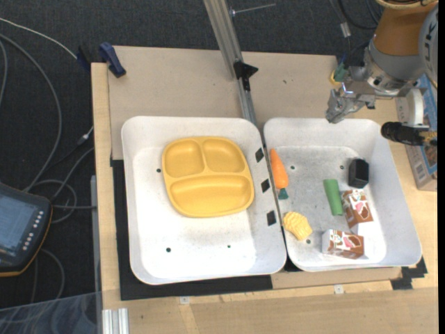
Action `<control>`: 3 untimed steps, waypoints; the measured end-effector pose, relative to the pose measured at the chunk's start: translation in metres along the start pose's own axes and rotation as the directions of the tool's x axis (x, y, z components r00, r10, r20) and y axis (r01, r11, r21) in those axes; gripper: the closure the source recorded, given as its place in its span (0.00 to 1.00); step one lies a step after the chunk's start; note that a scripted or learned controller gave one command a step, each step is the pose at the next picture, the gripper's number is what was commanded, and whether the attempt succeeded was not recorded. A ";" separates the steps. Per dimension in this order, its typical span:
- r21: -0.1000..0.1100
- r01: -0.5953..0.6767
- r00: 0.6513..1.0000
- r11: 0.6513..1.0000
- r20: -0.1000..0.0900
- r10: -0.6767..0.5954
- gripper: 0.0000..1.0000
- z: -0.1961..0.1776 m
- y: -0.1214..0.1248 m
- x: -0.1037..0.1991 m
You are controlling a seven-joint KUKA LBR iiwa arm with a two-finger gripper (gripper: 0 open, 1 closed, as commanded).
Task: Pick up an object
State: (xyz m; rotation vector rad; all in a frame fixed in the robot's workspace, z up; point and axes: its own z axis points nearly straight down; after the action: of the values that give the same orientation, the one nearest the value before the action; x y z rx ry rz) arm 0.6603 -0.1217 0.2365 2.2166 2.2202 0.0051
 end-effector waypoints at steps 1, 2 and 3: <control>0.006 0.004 1.000 1.000 -0.003 -0.004 1.00 -0.004 -0.003 0.046; 0.008 0.006 1.000 1.000 -0.005 -0.006 1.00 -0.011 -0.016 0.108; 0.009 0.005 1.000 1.000 -0.004 -0.005 1.00 -0.001 -0.036 0.159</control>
State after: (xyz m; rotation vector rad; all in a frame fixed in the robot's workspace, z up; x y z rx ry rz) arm 0.6242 0.0373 0.2367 2.2174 2.2322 -0.0014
